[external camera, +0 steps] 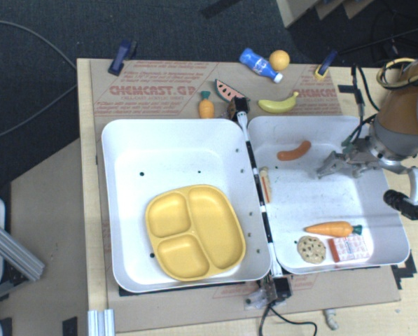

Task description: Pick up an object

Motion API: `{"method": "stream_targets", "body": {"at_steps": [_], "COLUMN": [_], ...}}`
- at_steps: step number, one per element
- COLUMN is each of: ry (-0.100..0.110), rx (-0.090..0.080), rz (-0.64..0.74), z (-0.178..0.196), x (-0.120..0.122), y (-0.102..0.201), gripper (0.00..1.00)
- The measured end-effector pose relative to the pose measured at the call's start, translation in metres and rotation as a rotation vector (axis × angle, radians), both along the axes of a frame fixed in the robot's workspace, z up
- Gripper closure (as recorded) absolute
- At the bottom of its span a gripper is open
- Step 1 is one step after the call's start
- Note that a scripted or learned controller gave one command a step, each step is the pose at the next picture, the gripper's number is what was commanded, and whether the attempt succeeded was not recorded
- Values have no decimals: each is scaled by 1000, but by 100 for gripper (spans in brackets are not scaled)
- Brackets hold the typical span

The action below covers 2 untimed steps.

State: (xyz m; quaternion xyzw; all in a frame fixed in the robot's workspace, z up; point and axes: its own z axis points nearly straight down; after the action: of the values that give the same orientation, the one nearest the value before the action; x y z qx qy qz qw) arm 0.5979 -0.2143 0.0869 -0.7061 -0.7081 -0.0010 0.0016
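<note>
In the right bin point(377, 133), my gripper point(342, 169) hangs over the upper middle of the floor, open, with nothing between its fingers. A reddish sausage point(293, 150) lies just to its left, apart from it. Along the bin's front lie an orange carrot point(329, 228), a round cookie point(310, 248) and a red and white packet point(349, 248). The grey arm with its orange band point(402, 110) comes in from the right.
The left bin point(124, 152) holds a yellow divided plate point(193, 231). Behind the bins on the board lie a banana point(277, 104), a watermelon slice point(227, 89), a blue bottle point(259, 64), an orange ball point(279, 59) and a small orange fruit point(206, 108).
</note>
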Motion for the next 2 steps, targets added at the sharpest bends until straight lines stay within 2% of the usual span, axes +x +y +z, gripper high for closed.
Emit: {"method": "stream_targets", "body": {"at_steps": [1, 2], "ry": [-3, 15], "rx": [-2, -2], "rz": [0, -5], "z": [-2, -5], "x": [41, 65], "y": [81, 122], "gripper": [0, 0]}}
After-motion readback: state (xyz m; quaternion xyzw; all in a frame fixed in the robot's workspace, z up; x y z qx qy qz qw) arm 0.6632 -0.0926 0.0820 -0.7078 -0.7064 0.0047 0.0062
